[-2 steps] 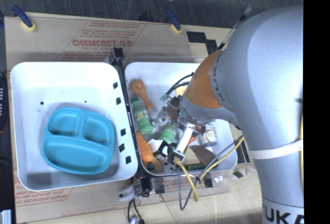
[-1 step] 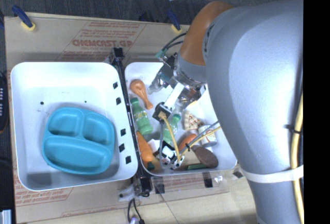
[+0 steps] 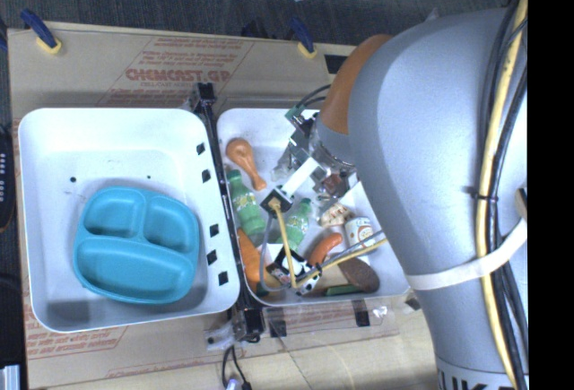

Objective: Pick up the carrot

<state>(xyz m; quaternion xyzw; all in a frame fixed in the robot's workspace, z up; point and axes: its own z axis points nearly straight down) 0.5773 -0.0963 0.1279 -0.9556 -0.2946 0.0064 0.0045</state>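
Closest edge of the right bin (image 3: 309, 300): a thin green stick (image 3: 345, 290) lies along the front wall. A brown lump (image 3: 360, 273) sits just behind it, with a small black-and-white thing (image 3: 305, 279) beside them. The carrot (image 3: 248, 259) is in that same bin near the front-left corner, lying lengthwise right up against the left wall. Next door, the left bin (image 3: 54, 137) holds a blue divided tray (image 3: 134, 245).

A bit further back in the right bin there's a green bottle (image 3: 245, 204) just beyond the carrot. Past that, toward the far wall, is a tan drumstick-looking piece (image 3: 240, 154).

The grey arm (image 3: 430, 164) comes in from the right, and its wrist end hangs over the middle of that bin, apart from the carrot. Honestly can't tell how the jaws stand, the clutter hides them.

Two blue clamps (image 3: 40, 31) sit at the far edge of the desk (image 3: 161, 65).
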